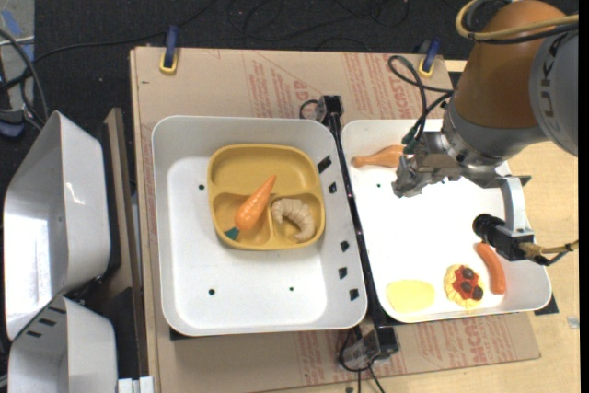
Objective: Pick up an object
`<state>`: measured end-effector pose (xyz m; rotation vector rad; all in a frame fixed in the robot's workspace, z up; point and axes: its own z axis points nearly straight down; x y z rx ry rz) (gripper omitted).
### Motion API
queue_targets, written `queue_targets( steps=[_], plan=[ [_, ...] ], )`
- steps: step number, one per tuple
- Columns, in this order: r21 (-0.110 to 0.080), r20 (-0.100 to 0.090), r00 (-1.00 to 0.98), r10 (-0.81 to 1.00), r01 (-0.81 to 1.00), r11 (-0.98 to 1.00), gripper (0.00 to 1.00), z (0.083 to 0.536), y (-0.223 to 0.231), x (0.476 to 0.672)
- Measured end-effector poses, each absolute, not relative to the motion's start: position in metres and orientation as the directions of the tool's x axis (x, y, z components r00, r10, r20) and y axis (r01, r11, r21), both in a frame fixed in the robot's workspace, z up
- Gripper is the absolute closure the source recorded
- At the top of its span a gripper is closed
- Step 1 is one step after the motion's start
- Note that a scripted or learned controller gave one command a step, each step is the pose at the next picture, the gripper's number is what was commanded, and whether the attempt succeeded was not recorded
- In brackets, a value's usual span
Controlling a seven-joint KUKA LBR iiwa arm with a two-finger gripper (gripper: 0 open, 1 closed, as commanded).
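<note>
The gripper [409, 181] hung over the right bin [433, 235], just beside a chicken drumstick [379, 158]. The left bin [184, 235] held a yellow plate [225, 175] bearing a carrot [255, 203] and shrimp [295, 216].

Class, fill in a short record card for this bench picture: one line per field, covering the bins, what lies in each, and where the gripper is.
left bin: holds a yellow divided plate
on the plate: a toy carrot and a shrimp, in separate compartments
right bin: chicken drumstick at the far left corner; yellow disc, small pizza and sausage along the near edge
gripper: over the right bin, beside the drumstick
arm: enters from the right
</note>
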<state>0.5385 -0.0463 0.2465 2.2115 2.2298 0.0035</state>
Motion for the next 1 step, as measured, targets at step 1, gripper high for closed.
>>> queue_targets(
  steps=[1],
  plan=[
    [0.000, 0.001, -0.008, 1.000, 1.000, 0.008, 1.00, 0.2324, 0.0029, 0.5509]
  ],
)
